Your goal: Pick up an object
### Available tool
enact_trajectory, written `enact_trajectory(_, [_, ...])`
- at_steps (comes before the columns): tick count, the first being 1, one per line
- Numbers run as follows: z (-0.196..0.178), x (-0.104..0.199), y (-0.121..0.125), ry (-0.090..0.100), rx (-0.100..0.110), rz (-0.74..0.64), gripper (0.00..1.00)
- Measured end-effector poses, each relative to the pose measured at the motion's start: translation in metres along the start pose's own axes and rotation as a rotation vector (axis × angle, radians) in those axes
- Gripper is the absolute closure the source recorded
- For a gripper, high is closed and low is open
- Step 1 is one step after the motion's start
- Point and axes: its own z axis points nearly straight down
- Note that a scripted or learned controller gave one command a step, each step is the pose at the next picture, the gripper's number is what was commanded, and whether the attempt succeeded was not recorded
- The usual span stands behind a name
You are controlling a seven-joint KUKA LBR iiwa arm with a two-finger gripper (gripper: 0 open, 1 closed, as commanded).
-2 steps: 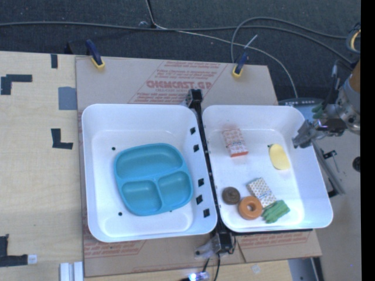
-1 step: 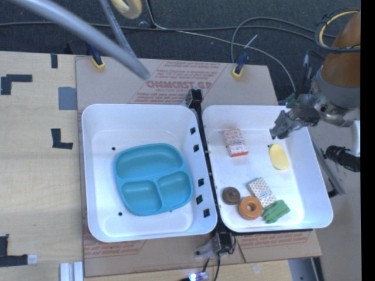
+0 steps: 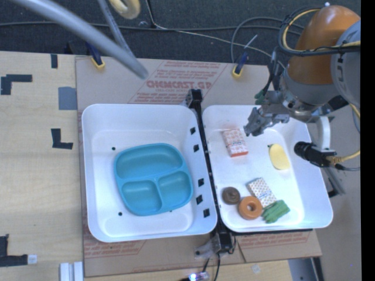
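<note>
box [image 3: 234,141] lies flat in the right bin [image 3: 316,183], just below and left of the gripper [image 3: 258,123]; it looks light, stiff and card-sided, best pinched across its narrow width. the arm [image 3: 319,45] leans in from the right, wrist tilted down toward it. whether the gripper is spread or closed cannot be told; nothing visibly sits in it
</note>
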Motion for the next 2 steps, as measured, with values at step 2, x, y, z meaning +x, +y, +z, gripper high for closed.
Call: enact_trajectory(2, [0.016, 0.086, 0.045, -0.002, -0.002, 0.002, 1.0])
